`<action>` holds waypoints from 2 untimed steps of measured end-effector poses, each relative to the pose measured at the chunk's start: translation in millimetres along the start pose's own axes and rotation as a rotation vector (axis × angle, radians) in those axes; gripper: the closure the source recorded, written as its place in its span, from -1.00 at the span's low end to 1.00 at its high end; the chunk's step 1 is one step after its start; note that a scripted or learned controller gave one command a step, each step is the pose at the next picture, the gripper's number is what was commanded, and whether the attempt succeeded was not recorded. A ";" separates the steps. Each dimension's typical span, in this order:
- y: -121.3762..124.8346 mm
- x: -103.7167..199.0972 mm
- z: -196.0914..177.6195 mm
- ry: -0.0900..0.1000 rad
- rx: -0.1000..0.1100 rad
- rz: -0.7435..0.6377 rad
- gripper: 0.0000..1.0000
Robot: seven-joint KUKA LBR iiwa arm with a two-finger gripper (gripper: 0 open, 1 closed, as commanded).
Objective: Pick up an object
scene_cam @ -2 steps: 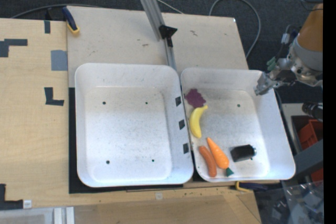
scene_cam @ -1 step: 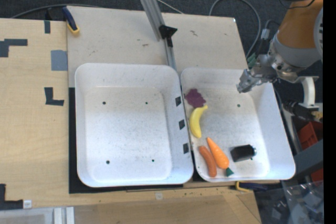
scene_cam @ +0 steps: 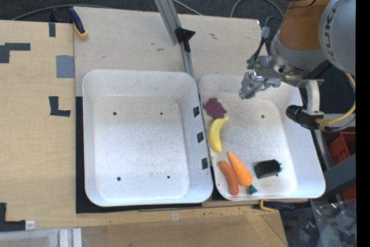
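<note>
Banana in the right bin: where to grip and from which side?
Judging from the camera view, grip the banana at mid-length, across its narrow width, coming straight down. It lies flat, long axis running near to far, curving slightly. The grapes crowd its far end and the carrots sit near its lower end, so the middle looks freest. The gripper hangs above the bin's far edge.
</note>
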State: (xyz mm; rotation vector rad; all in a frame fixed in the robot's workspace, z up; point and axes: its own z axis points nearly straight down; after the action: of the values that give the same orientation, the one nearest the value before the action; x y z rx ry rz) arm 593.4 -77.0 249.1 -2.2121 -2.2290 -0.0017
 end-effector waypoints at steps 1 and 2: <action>-2.1 50.5 -5.3 0.000 0.001 0.001 1.00; -10.8 98.4 -2.4 -0.001 0.002 0.001 1.00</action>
State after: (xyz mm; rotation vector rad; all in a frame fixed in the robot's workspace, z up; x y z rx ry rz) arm 581.8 21.3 251.7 -2.2127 -2.2265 0.0017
